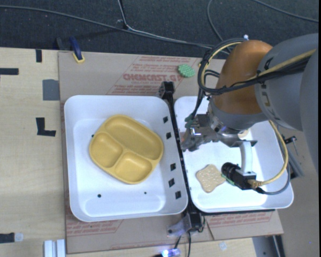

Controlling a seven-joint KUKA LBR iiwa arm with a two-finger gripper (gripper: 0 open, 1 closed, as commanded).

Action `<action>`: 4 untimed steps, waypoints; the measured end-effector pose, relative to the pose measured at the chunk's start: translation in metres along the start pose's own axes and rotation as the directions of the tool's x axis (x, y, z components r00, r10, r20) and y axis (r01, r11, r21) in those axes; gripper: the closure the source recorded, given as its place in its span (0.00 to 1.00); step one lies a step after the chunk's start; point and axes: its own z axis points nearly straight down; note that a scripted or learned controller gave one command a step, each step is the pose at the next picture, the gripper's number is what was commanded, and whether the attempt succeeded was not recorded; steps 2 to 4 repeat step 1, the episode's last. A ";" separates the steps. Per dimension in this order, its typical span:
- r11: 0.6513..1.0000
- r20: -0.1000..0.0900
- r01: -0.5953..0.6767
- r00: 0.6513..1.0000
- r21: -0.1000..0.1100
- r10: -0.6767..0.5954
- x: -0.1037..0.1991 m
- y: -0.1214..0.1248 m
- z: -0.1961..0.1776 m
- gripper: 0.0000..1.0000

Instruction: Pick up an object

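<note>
Yellow divided tray point(127, 148); white bins point(75, 159); tan speckled toast point(209, 178); green dotted piece point(186, 70).

Your 1 arm point(289, 74) enters from the right, grey casing uppermost, with the orange band point(243, 76) just above the wrist. The wrist angles down and to the left. Your tool point(195, 135) sits at the lower end, pointing down; cables loop around the wrist.
</note>
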 end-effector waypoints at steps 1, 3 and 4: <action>1.000 0.000 0.001 1.000 0.001 -0.001 0.054 0.003 -0.005 1.00; 1.000 0.000 0.001 1.000 0.001 -0.001 0.054 0.003 -0.005 1.00; 1.000 0.000 0.001 1.000 0.001 -0.001 0.054 0.003 -0.005 1.00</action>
